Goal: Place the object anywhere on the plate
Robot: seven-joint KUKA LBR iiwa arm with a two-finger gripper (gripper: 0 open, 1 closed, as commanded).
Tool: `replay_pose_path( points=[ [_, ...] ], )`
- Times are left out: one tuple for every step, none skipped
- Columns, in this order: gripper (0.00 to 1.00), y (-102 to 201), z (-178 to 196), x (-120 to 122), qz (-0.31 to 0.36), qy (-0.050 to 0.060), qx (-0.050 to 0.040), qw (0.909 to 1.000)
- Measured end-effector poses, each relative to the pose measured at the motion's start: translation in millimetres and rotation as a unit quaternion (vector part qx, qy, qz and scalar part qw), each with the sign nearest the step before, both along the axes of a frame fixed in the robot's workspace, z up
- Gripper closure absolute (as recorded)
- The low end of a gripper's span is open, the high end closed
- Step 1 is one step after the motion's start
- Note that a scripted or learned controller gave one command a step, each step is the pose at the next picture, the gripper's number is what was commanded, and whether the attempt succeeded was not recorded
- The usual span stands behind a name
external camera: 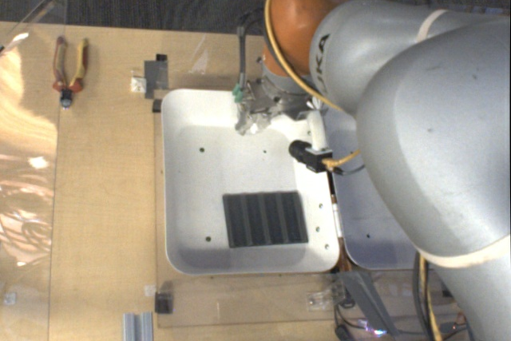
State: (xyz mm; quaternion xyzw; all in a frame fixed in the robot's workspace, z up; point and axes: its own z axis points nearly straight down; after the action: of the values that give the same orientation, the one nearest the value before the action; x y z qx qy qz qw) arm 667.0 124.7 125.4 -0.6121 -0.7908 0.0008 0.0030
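A dark ridged rectangular plate (264, 219) lies flat in the front half of the left white bin (185, 196). My gripper (251, 122) hangs over the bin's back edge, well behind the plate, with the orange-banded wrist (297, 16) just above it. A small green bit (238, 94) shows at the gripper's left side; I cannot tell whether it is a held object or part of the tool. The arm hides whatever lies right under the gripper.
A black stub with a yellowish cable (309, 156) sticks out near the bin's right wall. The grey arm covers most of the right bin (369, 245). Red-handled pliers (69, 69) lie on the bench at far left.
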Motion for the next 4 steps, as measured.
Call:
replay_pose_path(
  points=[
    [1.00, 84.6, -5.9, -9.6, -0.018, -0.007, 0.0015, 0.9998],
    [1.00, 96.2, -4.6, -94.4, 0.033, -0.005, 0.0003, 0.9994],
    [1.00, 90.5, 98.8, -45.8, 0.140, -0.006, -0.0001, 0.9902],
    [1.00, 103.1, 119.0, 1.7, 0.140, -0.005, -0.0003, 0.9902]
  ],
)
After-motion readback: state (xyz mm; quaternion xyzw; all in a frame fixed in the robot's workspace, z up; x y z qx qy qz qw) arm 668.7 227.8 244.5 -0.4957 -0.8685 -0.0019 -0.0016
